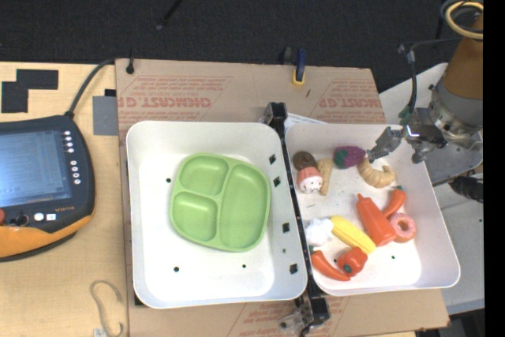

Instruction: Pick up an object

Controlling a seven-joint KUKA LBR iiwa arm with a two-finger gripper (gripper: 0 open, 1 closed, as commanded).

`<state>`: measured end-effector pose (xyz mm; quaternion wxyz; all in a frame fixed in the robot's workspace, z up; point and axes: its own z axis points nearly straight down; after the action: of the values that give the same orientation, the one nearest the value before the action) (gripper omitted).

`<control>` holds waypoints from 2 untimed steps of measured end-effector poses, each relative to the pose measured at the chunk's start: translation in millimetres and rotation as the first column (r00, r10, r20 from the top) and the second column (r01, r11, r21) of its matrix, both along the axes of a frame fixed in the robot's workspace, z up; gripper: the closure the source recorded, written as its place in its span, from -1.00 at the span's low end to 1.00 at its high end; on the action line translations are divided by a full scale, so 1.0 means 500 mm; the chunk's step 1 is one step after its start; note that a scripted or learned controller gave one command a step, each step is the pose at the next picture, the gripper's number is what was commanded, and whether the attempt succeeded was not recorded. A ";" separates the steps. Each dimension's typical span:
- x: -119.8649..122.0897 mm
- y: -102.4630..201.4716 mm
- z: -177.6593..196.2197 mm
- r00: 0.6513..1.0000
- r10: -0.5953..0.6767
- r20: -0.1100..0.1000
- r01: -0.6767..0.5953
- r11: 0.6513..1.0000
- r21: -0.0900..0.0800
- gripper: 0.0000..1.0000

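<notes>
We saw a green divided plate (220, 202) lying in the left white bin (150, 249). A control pendant (41, 179) with a lit screen rested on the bench (55, 280) at the far left, and cardboard (205, 91) lay under both bins.

Right bin (438, 249) crowded with toys; open floor around green tray (221, 203) in left bin (150, 170)

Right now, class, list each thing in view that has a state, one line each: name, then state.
Green divided plate: lying flat in the left bin.
Croissant: lying in the right bin, just below the gripper.
Ketchup bottle: lying on its side.
Handheld screen: lit.
</notes>
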<state>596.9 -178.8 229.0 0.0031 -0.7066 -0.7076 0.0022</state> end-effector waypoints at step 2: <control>0.001 0.034 -0.239 1.000 -0.002 0.000 0.002 1.000 0.002 -1.00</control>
<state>597.4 -162.0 109.5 0.0038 -0.7072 -0.7070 0.0017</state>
